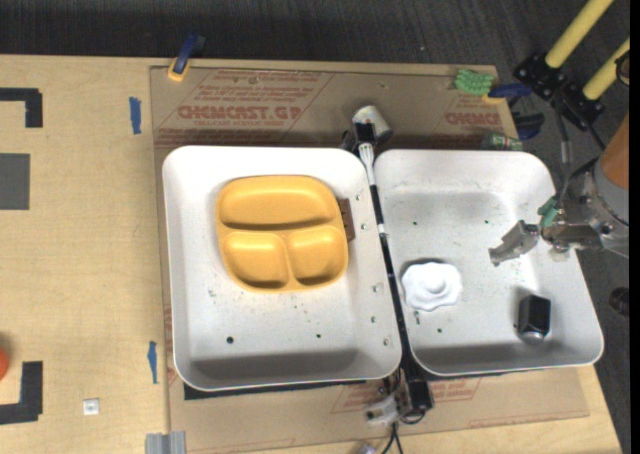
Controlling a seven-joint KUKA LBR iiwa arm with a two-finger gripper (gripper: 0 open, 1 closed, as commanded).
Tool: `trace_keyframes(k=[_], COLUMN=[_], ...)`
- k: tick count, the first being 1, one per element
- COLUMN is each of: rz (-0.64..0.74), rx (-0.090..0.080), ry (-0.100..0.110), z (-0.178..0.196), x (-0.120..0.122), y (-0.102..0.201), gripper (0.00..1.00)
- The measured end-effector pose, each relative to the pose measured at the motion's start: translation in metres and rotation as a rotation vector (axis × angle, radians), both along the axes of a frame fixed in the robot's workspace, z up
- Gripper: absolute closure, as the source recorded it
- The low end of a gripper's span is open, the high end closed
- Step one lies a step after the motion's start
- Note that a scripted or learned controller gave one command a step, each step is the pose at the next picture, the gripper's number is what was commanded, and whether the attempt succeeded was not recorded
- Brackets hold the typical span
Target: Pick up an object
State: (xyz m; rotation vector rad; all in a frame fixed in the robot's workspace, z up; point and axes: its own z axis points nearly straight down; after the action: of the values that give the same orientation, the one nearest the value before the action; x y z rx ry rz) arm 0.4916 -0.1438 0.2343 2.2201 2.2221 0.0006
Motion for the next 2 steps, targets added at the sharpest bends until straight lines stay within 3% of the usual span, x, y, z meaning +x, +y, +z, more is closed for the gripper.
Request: trace_keyframes(k=[1, 2], rz=[0.037, 0.191], rx=[0.001, -0.001], ry=[0.003, -0.004], z=[-0.112, -0.148], x=[0.011, 0.060], y=[0.033, 0.037], gripper=[0.00, 0.00])
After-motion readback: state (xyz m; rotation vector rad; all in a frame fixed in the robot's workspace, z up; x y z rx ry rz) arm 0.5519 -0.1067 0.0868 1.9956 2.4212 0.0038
